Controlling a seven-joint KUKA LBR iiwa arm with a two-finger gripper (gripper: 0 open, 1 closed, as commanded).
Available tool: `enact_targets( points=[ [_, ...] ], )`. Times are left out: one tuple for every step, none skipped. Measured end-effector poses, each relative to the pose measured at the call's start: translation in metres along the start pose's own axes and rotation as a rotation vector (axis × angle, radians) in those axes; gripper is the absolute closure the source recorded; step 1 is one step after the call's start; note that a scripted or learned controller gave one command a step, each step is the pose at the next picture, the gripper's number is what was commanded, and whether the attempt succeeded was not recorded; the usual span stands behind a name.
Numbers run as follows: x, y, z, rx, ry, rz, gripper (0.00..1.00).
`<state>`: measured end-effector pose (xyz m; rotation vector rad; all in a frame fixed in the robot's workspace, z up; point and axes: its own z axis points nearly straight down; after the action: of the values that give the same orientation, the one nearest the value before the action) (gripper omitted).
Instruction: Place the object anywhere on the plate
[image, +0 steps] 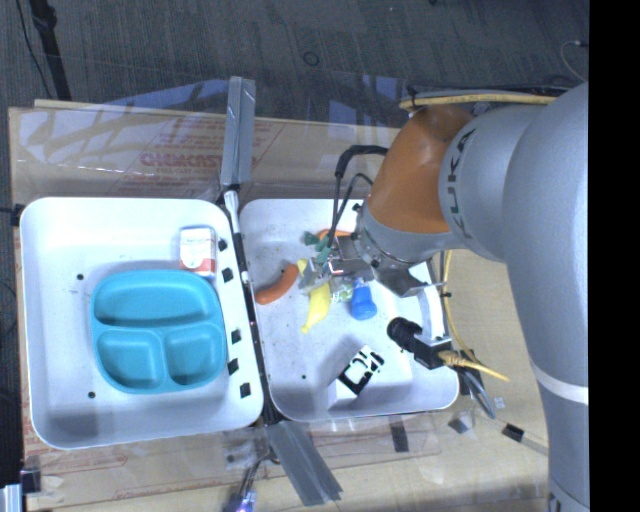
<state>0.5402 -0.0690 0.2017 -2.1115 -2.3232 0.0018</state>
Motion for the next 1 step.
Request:
enact_targets(
  points=[
    [0.0933,0.0491,0.0112,0.003,0.000,0.194,1.00]
  ],
)
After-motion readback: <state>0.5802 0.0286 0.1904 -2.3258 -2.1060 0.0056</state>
